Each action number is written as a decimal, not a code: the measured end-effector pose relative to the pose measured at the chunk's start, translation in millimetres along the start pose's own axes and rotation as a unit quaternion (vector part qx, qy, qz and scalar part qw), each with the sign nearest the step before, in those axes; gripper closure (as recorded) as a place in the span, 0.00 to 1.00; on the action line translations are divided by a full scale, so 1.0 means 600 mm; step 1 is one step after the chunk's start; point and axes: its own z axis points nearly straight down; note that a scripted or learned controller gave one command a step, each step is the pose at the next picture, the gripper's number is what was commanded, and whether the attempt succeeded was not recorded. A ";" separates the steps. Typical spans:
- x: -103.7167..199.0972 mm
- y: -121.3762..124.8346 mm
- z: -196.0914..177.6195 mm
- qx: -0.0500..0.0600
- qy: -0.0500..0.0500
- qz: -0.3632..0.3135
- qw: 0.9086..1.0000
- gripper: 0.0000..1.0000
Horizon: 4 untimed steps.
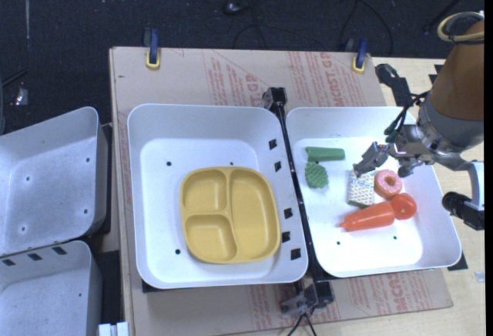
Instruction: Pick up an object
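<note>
A grey arm (pixel 451 107) with an orange band is seen reaching in from the right edge of the bench, its gripper (pixel 370 162) lowered over the right bin (pixel 431 250). Whether the jaws are open or closed cannot be told, and nothing is seen to be held in them.

The objects are gathered in the middle of the right bin. A white speckled block (pixel 359 189) is placed just below the gripper tip, with a pink ring (pixel 387 183) touching its right side. An orange carrot (pixel 370 217) is laid flat nearer the bin's front edge, and a red-orange ball (pixel 404 206) is set against its right end. A green bar (pixel 324 152) is placed towards the bin's back left, and a green knobbly piece (pixel 316 174) just in front of it.

In the left bin (pixel 146 250), a yellow divided plate (pixel 229 214) is set at the centre.
</note>
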 end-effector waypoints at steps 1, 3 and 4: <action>-0.013 0.002 0.079 0.000 0.000 0.001 1.000 0.00; -0.011 0.012 0.160 -0.002 -0.001 0.001 1.000 1.00; -0.002 0.003 0.082 -0.004 -0.001 -0.001 1.000 1.00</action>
